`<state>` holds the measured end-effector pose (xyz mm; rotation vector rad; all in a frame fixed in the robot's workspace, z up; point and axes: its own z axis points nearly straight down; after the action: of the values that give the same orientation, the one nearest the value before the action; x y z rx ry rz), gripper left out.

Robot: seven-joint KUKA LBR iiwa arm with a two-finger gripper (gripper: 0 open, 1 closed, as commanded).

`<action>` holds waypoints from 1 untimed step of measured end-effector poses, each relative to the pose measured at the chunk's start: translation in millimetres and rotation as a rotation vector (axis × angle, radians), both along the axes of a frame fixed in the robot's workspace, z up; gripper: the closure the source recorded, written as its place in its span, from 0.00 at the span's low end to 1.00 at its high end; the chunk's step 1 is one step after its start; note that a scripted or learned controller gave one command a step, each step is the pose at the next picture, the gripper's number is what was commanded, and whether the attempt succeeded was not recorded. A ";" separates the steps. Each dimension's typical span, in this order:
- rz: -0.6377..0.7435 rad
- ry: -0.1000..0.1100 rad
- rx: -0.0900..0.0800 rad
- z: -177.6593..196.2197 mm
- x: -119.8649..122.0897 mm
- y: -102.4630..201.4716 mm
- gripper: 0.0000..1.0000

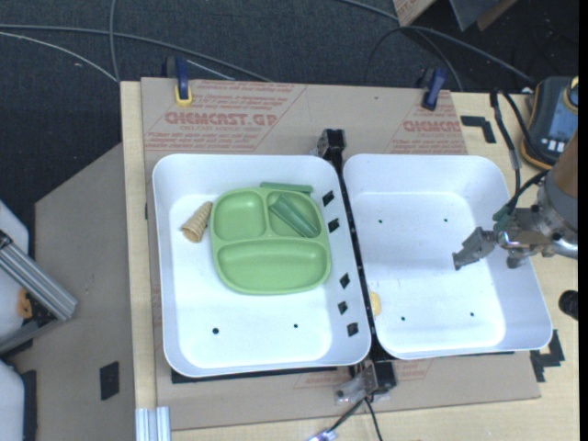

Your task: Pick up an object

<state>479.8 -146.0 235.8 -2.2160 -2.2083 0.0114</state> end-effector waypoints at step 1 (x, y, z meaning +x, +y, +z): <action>0.004 -0.013 -0.003 6.1 2.7 0.4 0.00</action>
<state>482.5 -145.5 242.0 -2.2197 -2.2205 -0.0003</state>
